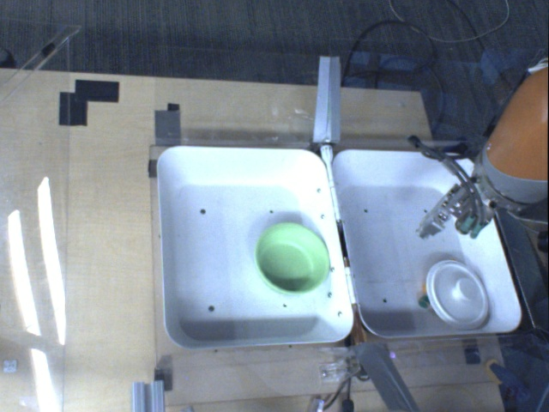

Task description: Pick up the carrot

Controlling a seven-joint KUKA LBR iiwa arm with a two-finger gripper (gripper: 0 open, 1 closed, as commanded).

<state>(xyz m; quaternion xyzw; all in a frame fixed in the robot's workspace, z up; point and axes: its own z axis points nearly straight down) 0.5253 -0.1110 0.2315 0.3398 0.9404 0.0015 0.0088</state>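
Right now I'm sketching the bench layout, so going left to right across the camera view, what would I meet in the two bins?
Left bin → green bowl → right bin → small orange-and-green thing, likely the carrot, tucked against the white bowl.

My bench (94,230) looks like pale wood, smooth, with a glossy sheen where light streaks it; both bins (214,196) look like matt white plastic; the green bowl (293,257) is smooth plastic, softly shiny; the white bowl (457,292) is glossier; my gripper (453,215) looks like bare grey metal; the floor (214,15) is dark, rough carpet.
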